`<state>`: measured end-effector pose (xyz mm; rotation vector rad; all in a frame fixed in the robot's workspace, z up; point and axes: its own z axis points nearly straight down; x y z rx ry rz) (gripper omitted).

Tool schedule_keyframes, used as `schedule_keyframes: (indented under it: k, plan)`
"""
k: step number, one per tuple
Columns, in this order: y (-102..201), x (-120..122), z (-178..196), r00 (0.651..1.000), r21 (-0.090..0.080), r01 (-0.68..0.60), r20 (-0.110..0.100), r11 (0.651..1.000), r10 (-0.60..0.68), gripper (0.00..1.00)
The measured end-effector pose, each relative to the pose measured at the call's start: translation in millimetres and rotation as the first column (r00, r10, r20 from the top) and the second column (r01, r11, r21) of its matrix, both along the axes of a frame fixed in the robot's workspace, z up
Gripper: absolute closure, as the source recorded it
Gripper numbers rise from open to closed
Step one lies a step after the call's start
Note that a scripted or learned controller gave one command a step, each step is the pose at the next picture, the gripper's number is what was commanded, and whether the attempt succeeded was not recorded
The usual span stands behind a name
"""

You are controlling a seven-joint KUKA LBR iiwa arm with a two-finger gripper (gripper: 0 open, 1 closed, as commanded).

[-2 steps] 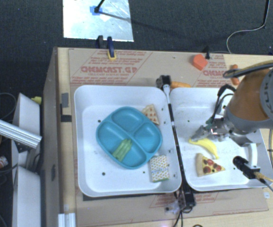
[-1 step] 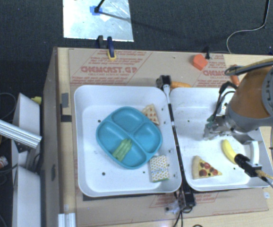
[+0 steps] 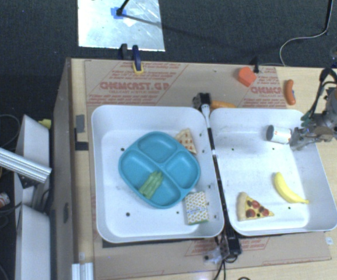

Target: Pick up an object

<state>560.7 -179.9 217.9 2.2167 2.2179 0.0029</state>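
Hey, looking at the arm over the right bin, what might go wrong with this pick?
The end effector sits by the right bin's far right wall, beside a small white cylinder; it may roll away if nudged. A descent this close to the wall could clip the rim. The banana and pizza slice lie farther off.

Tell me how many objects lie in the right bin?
3. A white cylinder lies near the bin's far right side, next to the gripper; a banana lies near the right wall; a pizza slice lies in the near part. Nothing seems hidden.
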Motion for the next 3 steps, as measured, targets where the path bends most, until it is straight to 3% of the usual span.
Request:
schedule_keyframes:
  k: [1, 2, 3]
  plan:
    - [0.7, -0.4, -0.9, 1.000, 0.001, -0.001, -0.002, 1.000, 0.001, 0.00]
    - [-23.1, -14.0, -82.0, 1.000, 0.003, 0.000, -0.006, 1.000, 0.000, 0.00]
    - [-2.7, -35.1, -133.8, 1.000, 0.003, 0.000, -0.005, 1.000, 0.000, 0.00]
